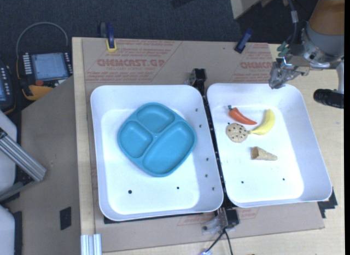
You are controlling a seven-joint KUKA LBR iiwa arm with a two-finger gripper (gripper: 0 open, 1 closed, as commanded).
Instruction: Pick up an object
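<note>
Banana (pixel 263 122) lies untouched in the right bin (pixel 306 155), the gripper (pixel 278 80) above the bin's far rim.
Finger state cannot be told; carrot (pixel 241 116), cookie (pixel 235 132) and wedge (pixel 263 154) lie beside the banana; a blue divided plate (pixel 157 138) fills the left bin (pixel 104 155).

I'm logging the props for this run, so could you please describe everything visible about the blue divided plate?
The blue divided plate is a rounded, glossy, plastic-looking dish with three compartments: two smaller ones toward the far side and one larger toward the near right. It lies flat, upright and turned at an angle, near the middle of the left bin, resting on the bin's floor.
</note>
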